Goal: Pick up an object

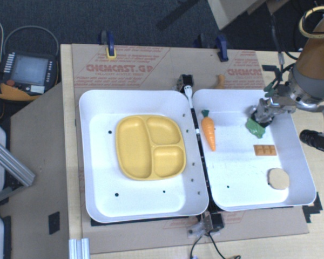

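Observation:
In the right bin [291, 193] lie an orange toy carrot [208, 132] by the left wall, a small brown waffle piece [265, 150], a pale round cookie [278, 178] and a green toy piece [255, 127]. My gripper [261, 116] comes in from the right and hangs low over the green piece, its tip right at the piece's upper edge. Whether the green piece is between the fingers cannot be made out.
The left bin [97, 193] holds a yellow divided plate [150, 146]. A black divider strip [197, 139] runs between the two bins. Blue clamps [110, 45] sit on the cardboard's far edge. The grey arm with its orange band [316, 58] occupies the upper right.

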`<state>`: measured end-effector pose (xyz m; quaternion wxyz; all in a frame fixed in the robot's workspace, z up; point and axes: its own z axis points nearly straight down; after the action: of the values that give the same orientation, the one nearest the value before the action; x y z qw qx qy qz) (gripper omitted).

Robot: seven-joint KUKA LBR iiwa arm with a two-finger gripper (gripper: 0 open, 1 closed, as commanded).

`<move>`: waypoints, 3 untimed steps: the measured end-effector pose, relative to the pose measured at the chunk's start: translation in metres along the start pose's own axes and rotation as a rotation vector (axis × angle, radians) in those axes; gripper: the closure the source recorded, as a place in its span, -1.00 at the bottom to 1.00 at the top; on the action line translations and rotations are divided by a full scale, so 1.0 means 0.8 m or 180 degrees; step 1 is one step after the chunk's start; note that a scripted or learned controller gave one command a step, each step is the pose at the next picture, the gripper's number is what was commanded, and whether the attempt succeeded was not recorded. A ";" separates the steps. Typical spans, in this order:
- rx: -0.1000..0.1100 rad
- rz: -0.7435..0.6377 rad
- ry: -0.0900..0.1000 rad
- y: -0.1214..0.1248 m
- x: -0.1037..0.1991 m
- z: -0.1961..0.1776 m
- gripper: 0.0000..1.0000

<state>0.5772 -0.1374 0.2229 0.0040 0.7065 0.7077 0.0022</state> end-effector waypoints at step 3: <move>0.0040 -0.0009 0.0016 -0.026 0.134 0.011 1.00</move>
<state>0.5565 -0.0302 0.2135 -0.0022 0.7055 0.7087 -0.0004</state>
